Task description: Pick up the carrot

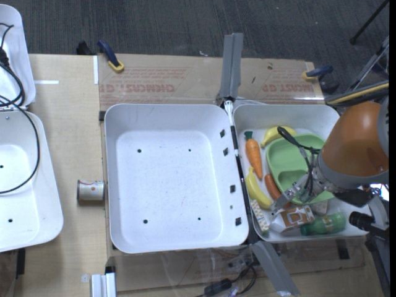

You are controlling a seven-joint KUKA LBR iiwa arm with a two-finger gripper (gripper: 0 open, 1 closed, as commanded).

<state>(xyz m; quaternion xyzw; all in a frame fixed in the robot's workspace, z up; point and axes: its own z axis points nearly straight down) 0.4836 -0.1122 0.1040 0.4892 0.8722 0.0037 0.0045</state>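
The carrot [253, 156], orange with a small green top, lies lengthwise near the left wall of the right bin [281, 109]. It rests between that wall and a green bowl [291, 166]. My gripper [296, 193] hangs low over the bowl's near edge, to the right of the carrot and a little nearer the camera, apart from it. The arm's orange band [357, 142] covers the bin's right side. Nothing shows held in the gripper.
Two yellow bananas [257, 189] [276, 135], a reddish-orange piece [271, 184], a green bottle [323, 224] and a small printed box [296, 215] crowd the right bin. The left bin [167, 172] sits beside it. A small can [91, 190] lies on the bench at left.
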